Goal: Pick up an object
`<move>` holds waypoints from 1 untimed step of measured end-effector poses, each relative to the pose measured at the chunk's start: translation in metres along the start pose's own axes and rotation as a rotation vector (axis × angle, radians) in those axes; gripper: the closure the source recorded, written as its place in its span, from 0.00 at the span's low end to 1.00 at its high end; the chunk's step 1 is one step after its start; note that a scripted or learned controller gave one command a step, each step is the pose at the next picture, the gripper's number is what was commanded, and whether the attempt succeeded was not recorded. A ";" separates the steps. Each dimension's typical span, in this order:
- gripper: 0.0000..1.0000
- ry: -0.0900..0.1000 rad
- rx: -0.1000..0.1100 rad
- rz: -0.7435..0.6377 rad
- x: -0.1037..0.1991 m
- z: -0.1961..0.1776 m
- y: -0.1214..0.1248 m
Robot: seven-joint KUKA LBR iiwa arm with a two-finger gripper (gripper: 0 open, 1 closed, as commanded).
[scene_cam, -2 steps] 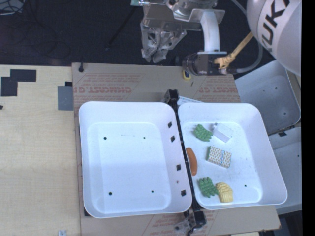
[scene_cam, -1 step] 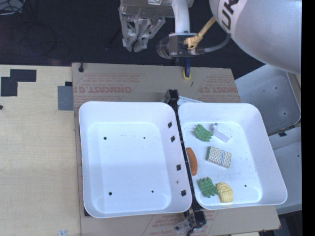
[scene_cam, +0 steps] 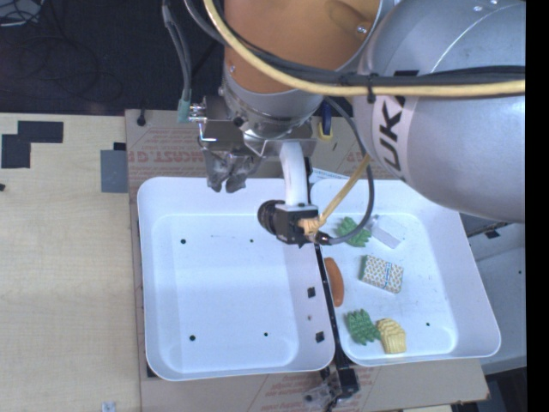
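Pincer (scene_cam: 230, 177): hangs above the back rim of the left bin (scene_cam: 163, 316); nothing between its fingers; whether wide or narrow cannot be told.
Right bin (scene_cam: 463, 316) contents: orange sausage (scene_cam: 334, 283) beside the divider; checkered block (scene_cam: 382, 274) mid-bin; green leafy piece (scene_cam: 351, 231) near the back; second green piece (scene_cam: 361, 326) touching a yellow corn piece (scene_cam: 391, 336) at the front.
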State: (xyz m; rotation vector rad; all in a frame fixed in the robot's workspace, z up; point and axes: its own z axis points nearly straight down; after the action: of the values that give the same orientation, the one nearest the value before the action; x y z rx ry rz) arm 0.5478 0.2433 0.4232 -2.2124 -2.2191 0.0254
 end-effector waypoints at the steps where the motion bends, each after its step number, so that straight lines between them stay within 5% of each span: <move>1: 1.00 0.007 -0.027 0.009 -0.068 -0.122 0.005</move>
State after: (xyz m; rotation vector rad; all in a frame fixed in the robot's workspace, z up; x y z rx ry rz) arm 0.5549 0.1761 0.5451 -2.2320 -2.2198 -0.0120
